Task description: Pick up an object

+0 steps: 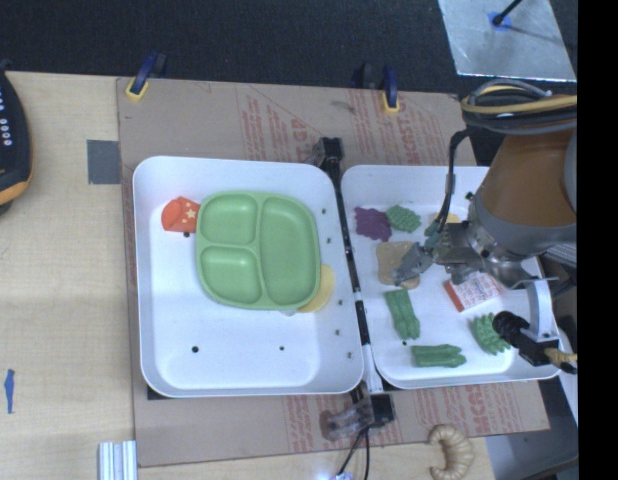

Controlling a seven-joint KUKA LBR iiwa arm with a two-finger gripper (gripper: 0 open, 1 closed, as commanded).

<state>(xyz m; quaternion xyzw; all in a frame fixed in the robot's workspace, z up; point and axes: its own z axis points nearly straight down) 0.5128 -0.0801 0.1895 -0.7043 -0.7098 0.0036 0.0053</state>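
My gripper (416, 265) hangs low in the right bin (389, 373), at the right edge of a flat tan piece (391, 258). Whether it touches that piece is unclear. Around it lie a purple toy (371, 223), a small green leafy toy (402, 217), a long green toy (401, 313), another green one (436, 354) near the front wall, a ridged green one (487, 334) and a red-and-white packet (474, 291). The arm's grey and orange body covers the bin's right part.
The left bin (239, 368) holds a green divided plate (259, 250), a red toy (179, 214) at its upper left and a yellow piece (325, 288) peeking from under the plate. A black divider (347, 268) runs between the bins.
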